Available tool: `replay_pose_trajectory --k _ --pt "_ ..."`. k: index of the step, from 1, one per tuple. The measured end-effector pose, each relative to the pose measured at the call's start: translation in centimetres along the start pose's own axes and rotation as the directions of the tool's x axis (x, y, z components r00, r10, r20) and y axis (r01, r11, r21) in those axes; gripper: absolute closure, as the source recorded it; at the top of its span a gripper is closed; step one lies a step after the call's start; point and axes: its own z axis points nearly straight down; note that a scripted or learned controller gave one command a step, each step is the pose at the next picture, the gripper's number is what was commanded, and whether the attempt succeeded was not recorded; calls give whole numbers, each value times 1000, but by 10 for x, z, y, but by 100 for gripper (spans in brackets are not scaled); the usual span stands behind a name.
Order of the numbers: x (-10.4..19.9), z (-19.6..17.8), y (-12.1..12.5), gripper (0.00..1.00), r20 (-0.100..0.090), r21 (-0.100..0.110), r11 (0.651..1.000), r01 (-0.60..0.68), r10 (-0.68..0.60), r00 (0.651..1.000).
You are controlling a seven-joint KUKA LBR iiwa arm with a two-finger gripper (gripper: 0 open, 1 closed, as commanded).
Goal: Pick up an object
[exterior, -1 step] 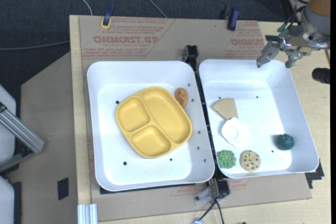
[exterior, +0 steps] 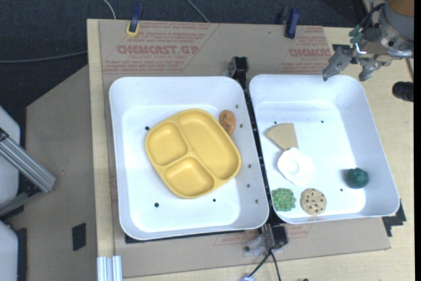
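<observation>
while the gripper (exterior: 347, 65) hangs spread open and empty above the right bin's (exterior: 368, 108) far rim, the cookie (exterior: 313, 201), green ball (exterior: 356, 177) and tan wedge (exterior: 283, 136) lie inside that bin.

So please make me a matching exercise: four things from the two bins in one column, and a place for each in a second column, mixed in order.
Things:
1. yellow divided plate
2. chocolate chip cookie
3. dark green ball
4. tan wedge

Places:
A. right bin, near its right wall
B. middle of the left bin
C. right bin, upper left part, above the white fried egg
D. right bin, front edge, beside the green peas

Pairs: 1-B, 2-D, 3-A, 4-C
</observation>
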Motion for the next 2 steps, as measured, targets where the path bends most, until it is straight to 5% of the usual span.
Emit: replay_pose_trajectory --k 2 --pt "-3 91 -10 0 0 3 1000 0 0 1000"
